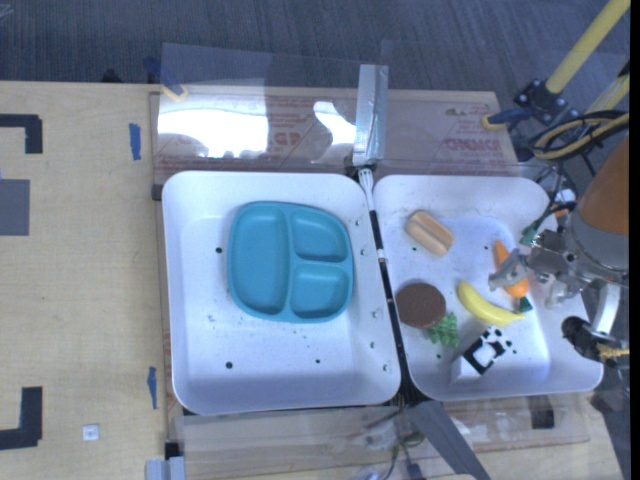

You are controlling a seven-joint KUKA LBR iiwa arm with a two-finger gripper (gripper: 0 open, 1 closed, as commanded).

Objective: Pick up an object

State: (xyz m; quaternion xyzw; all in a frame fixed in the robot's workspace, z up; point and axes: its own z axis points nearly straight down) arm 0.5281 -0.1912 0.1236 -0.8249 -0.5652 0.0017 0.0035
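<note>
The right white bin [566, 372] holds a tan bun [429, 232], a brown round patty [421, 304], a yellow banana [487, 306], a green broccoli piece [443, 329], an orange carrot [503, 255] and a black-and-white marked block [487, 349]. My gripper [528, 270] hangs low over the right side of this bin. It is right at the carrot and just above the banana's right end. The arm's body hides part of the carrot.
The left white bin [190, 308] holds a blue divided plate [290, 263]. A clear plastic sheet and a metal post [370, 118] stand behind the bins. Yellow and black cables [565, 128] run at the far right. Wooden bench lies to the left.
</note>
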